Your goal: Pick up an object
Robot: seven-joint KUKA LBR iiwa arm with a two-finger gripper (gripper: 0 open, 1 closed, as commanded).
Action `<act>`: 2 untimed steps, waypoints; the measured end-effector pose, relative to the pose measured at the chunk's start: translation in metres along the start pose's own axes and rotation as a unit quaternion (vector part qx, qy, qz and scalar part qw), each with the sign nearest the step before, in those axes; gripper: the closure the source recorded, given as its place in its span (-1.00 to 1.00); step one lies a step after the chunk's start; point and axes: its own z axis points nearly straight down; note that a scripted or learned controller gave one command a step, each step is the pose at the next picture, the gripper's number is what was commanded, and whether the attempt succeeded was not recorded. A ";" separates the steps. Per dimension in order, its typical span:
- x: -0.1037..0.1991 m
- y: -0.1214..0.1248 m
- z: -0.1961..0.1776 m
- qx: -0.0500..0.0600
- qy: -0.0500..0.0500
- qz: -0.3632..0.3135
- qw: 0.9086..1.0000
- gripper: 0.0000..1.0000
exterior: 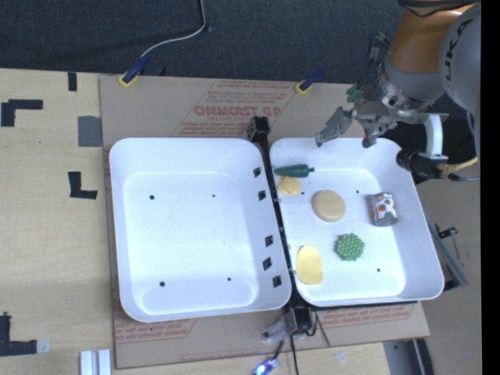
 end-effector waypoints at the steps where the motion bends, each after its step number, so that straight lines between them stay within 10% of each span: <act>1: 0.018 -0.072 0.079 0.006 0.002 0.001 1.000 -1.00; 2: -0.001 -0.109 0.154 0.006 0.001 0.002 1.000 -1.00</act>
